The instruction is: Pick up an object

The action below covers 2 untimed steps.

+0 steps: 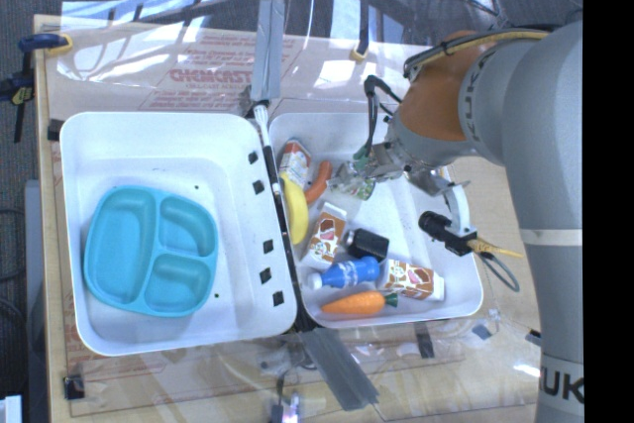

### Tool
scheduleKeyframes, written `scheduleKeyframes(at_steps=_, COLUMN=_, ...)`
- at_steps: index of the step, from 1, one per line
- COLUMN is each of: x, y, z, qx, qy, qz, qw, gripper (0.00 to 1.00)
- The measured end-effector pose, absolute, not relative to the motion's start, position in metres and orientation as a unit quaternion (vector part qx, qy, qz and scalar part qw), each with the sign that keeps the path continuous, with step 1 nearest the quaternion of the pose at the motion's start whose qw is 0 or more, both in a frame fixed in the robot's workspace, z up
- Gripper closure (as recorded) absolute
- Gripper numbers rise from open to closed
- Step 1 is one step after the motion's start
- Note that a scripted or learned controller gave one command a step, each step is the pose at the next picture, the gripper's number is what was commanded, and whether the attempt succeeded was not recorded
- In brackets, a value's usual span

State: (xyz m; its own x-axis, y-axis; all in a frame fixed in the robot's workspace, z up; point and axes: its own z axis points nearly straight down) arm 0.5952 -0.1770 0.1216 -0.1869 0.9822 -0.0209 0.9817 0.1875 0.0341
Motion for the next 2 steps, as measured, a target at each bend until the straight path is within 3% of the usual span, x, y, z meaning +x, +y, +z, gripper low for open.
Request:
scheduleKeyframes(at_steps=1, x=0.595, y=-0.177, z=0.121, qx=0.637, qy=0.77, qz=0.0064, qw=0.019, gripper=0.0)
scheduleKeyframes(at_steps=2, x=0.575, y=-0.176, z=0.109, qx=0.666, qy=0.746, qz=-0.0011, qw=-0.002, gripper=0.0)
